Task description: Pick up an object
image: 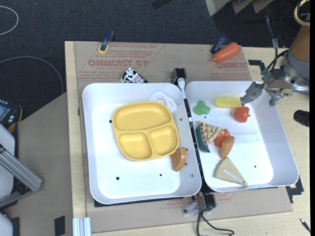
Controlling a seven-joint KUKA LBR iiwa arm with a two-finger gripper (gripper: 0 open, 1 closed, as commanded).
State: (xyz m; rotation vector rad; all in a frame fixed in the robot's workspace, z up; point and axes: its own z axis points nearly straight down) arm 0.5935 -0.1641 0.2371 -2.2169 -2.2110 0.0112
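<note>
Pincer (261,95) above right bin (275,146) (beside corn (227,102)); tomato (241,114) near.

Arm reaching in from right, end effector (262,94) lowered, fingers spread apart

The brown board (147,58) under the bins carried red printed lettering that read "CHEMCAST GP" near its far left side. The same red print appeared again on the far right part of the board, but there it was too faint and partly covered to read.
</note>
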